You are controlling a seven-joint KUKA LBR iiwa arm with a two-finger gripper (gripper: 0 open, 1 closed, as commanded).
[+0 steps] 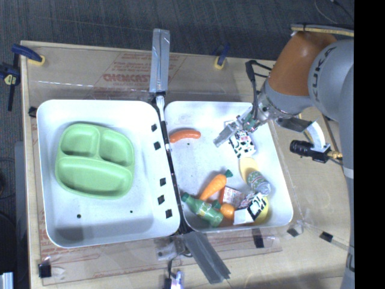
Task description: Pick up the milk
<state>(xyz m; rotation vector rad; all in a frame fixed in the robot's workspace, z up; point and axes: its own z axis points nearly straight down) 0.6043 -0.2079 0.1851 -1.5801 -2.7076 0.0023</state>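
Hanging above the right bin, gripper clamped on milk, sausage nearby.

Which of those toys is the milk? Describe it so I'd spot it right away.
Look in the right-hand white bin, toward its upper right, just beneath the gripper. The milk is a small white carton with black cow patches. Its nearest neighbours are an orange sausage to the left and a yellow item below.
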